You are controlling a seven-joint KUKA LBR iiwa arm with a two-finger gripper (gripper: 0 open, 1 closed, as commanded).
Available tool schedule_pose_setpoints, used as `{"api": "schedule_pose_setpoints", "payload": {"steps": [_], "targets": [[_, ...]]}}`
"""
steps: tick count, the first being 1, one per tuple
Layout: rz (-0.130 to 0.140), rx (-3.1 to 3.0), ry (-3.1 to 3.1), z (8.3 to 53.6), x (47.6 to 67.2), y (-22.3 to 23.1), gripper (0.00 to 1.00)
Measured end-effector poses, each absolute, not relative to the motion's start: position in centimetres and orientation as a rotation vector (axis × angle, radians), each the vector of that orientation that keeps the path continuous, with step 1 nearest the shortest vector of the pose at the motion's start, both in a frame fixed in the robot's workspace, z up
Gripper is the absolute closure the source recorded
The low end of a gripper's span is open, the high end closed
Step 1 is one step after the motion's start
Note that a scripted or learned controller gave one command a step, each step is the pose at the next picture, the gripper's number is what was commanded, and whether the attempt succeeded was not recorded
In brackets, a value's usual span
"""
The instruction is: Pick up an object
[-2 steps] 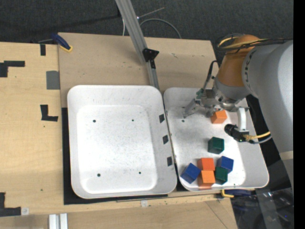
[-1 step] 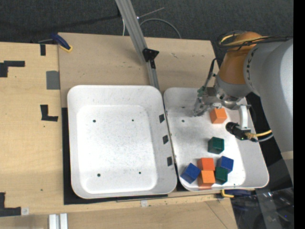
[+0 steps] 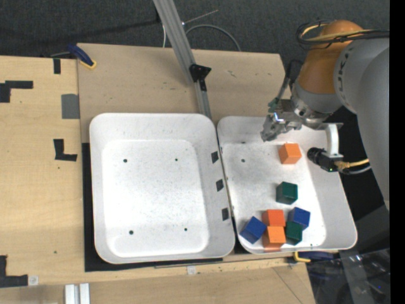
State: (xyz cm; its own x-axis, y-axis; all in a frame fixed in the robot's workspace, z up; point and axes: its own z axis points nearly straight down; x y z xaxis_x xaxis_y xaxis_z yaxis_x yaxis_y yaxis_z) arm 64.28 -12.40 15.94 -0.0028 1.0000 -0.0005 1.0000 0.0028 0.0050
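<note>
**Block cluster at near edge of right bin; gripper above far end**

Grouped at near edge of right bin (image 3: pixel 329 198): blue cube (image 3: pixel 253 228), orange cube (image 3: pixel 274 218), second orange cube (image 3: pixel 275 235), dark green cube (image 3: pixel 293 232), second blue cube (image 3: pixel 300 217), all touching or just beside one another. Farther back, apart from cluster: lone dark green cube (image 3: pixel 286 192). Beyond that, alone on bin floor: orange cube (image 3: pixel 290 152). Positioned over far end of same bin, just left of and beyond that orange cube: gripper (image 3: pixel 273 127), on grey arm (image 3: pixel 354 75) reaching in from right. Finger spacing: cannot tell. Nothing visibly held. Adjacent on left, on table (image 3: pixel 139 75): left bin (image 3: pixel 95 132), rim touching right bin.
</note>
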Motion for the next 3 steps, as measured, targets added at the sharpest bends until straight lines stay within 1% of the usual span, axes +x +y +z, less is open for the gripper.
{"api": "schedule_pose_setpoints", "payload": {"steps": [1,2,3], "targets": [[0.004,2.216,2.221,21.0,65.0,-13.1,1.0],[0.003,2.217,2.22,25.8,64.4,-13.7,1.0],[-0.001,2.217,2.229,24.5,64.1,-8.3,1.0]]}}
